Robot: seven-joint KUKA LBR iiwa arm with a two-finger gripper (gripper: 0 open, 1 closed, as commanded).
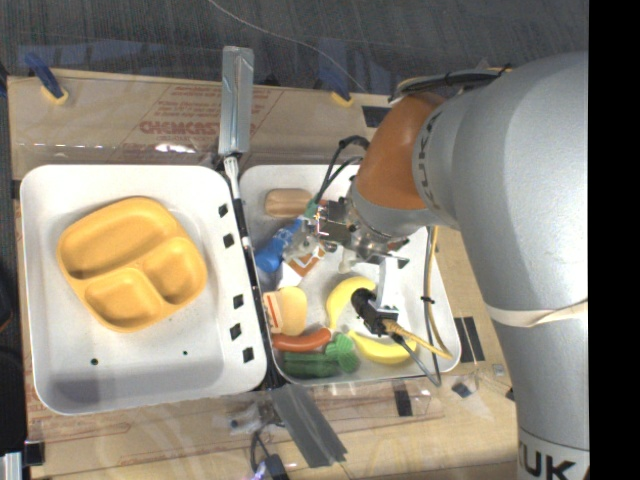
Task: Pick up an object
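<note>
Two white bins sit side by side on the worktop. The left bin (150, 368) holds one yellow divided tray (130, 261), with bare floor along its near edge. The right bin (300, 175) is crowded. A tan cylinder (285, 203) lies by the far wall, and a blue object (270, 253) lies against the dividing wall. A banana (345, 296), a red sausage (300, 341) and a green item (320, 361) lie near the front edge. The end effector (322, 226) sits low, just beside the blue object. Its spread or closed state cannot be told.

The brown table (120, 108) carries two shallow white bins, left bin (50, 383) and right bin (262, 180), sides touching
</note>
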